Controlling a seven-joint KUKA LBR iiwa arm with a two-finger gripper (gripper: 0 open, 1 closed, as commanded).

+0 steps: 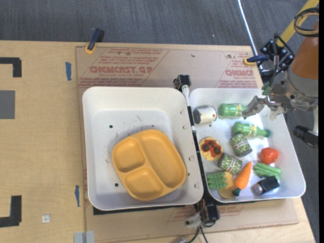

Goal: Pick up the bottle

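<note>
Gripper [263,105]: sat at the upper right of the frame, above the right bin [296,153]; fingers spread open, nothing between them.
Bottle [249,130]: green, lay on its side in the right bin, just below and left of my fingertips, apart from them.
Second green bottle [231,110]: lay just left of my fingers, near the top of the bin.
Left bin [96,110]: held a yellow tray [148,163].
Progress: no grasp made; closing on a bottle and lifting were left.
</note>
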